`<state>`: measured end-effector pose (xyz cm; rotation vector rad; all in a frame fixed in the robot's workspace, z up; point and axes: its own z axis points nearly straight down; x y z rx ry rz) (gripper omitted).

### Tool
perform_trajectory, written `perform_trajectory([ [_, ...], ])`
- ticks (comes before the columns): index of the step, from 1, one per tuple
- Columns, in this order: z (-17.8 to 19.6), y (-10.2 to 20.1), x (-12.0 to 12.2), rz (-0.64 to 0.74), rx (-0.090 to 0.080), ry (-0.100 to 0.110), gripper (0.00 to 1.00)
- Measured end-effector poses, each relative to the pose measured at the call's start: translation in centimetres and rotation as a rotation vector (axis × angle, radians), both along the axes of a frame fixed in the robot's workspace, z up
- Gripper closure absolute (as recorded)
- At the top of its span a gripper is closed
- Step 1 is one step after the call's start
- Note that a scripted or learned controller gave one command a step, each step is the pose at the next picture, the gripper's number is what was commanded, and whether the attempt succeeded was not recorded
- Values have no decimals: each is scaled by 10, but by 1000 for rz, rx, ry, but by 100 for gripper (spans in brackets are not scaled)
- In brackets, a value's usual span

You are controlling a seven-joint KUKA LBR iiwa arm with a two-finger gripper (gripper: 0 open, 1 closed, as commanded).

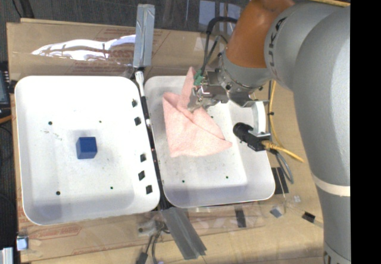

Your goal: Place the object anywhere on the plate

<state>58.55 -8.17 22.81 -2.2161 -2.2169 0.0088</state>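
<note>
Overhead, at a slant, two shallow white bins sit side by side on a brown table (71, 39). The landmark is the right bin (250, 188).

Inside the right bin, toward its far left part, lies a pink cloth (190, 129), crumpled and folded into a rough triangle. One corner of the cloth rises in a peak near the bin's far edge.

Reaching over the right bin from its right side is a large grey robot arm (315, 78) with an orange band (256, 30) above the wrist. Its pincer (199, 97) sits at the upper part of the cloth, touching or pressed into the raised fold. The pincer's tips are small and mixed up with the fabric, so I cannot tell how far apart they are or whether they pinch the cloth.

A black part (249, 136) of the arm's tooling hangs over the right side of the right bin, just beside the cloth.

To the left of the right bin, touching it, is the left bin (36, 197). A small blue cube (87, 147) rests on its floor, well apart from the cloth.
</note>
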Motion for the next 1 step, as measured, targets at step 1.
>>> perform_trajectory([
  [1, 5, 56, 11, 404, 2, -1, 100],
])
